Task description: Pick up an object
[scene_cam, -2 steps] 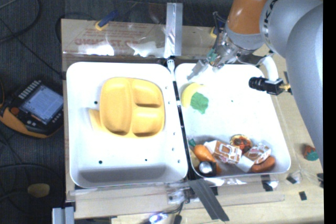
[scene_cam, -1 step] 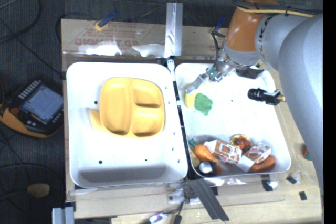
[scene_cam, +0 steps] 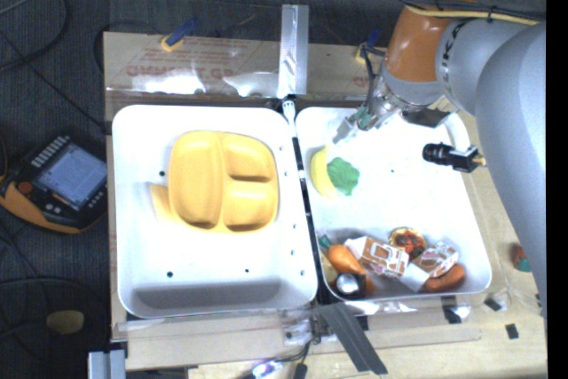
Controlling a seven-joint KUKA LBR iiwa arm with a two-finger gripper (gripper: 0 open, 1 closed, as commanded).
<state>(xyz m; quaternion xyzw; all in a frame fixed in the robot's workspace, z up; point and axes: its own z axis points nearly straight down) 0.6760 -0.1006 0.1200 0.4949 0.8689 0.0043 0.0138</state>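
My gripper (scene_cam: 353,125) hangs over the back left part of the right bin (scene_cam: 444,191), with nothing visible between its fingers. Just in front of it, by the bin's left wall, lie a green object (scene_cam: 343,175) and a yellow one (scene_cam: 319,170) touching each other. Along the bin's front wall sits a heap of small items: an orange carrot-like piece (scene_cam: 344,259), a white and brown packet (scene_cam: 383,255), a round brown and yellow item (scene_cam: 408,238) and a reddish piece (scene_cam: 444,277).
The left bin (scene_cam: 151,280) holds a yellow divided tray (scene_cam: 222,180). A black cylinder (scene_cam: 451,155) juts over the right bin's right rim. The arm's grey body (scene_cam: 510,102) covers the right side. A handheld device (scene_cam: 62,177) lies on the floor at left.
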